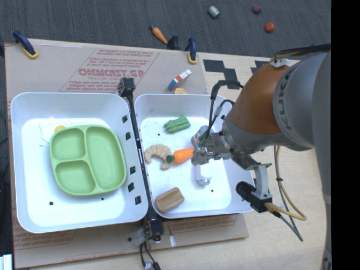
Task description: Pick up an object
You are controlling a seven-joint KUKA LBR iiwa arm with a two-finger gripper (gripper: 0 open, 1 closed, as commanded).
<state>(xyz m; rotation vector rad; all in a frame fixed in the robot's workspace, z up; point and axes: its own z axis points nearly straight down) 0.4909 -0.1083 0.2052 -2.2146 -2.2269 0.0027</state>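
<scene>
Nearest the camera, a tan bread roll lies at the near edge of the right bin. Farther in, a croissant touches the left end of an orange carrot, with a green vegetable beyond them. The gripper hangs just right of the carrot, its grip impossible to tell from here, while the left bin holds a green divided plate.

Left of the gripper the carrot and croissant crowd close, with the bread roll below-left and green pickle above-left; bare bin floor lies directly beneath.
</scene>
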